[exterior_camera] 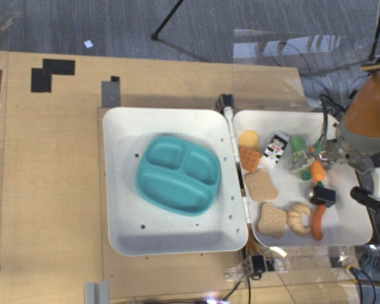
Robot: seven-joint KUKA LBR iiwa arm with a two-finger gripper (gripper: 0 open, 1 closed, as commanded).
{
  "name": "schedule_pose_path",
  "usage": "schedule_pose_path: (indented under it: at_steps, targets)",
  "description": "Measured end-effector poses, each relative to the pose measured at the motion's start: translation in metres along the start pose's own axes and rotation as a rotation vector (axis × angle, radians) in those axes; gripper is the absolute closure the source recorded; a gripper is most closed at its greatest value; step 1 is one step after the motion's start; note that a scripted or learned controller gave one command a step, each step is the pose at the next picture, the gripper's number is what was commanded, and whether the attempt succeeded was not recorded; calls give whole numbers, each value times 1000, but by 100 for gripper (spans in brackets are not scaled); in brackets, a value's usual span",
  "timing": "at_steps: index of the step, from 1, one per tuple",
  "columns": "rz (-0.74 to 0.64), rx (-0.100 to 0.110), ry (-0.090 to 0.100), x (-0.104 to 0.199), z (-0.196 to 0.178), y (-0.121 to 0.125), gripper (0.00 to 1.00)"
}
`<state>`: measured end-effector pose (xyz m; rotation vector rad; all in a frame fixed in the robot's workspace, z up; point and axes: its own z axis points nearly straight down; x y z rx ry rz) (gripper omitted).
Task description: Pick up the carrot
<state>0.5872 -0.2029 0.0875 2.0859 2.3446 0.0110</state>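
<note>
Orange-banded arm to be lowered straight and slow, centred on the small carrot lying just beneath the fingers and kept clear of the green piece just left of them; cannot tell how wide the fingers stand. Well left of them, across the counter, a white bin holding a teal divided plate. Around and below them, the right bin with toast slices, a croissant, a waffle cone, a red sausage and a cow-patterned carton.
</note>
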Motion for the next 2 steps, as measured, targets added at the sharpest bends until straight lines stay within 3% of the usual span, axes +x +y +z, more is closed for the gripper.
schedule_pose_path:
  at_steps: [1, 2]
  targets:
    - [-6, -8, -6, 0, -12, 3, 100]
    - [44, -10, -2, 81, -97, 6, 100]
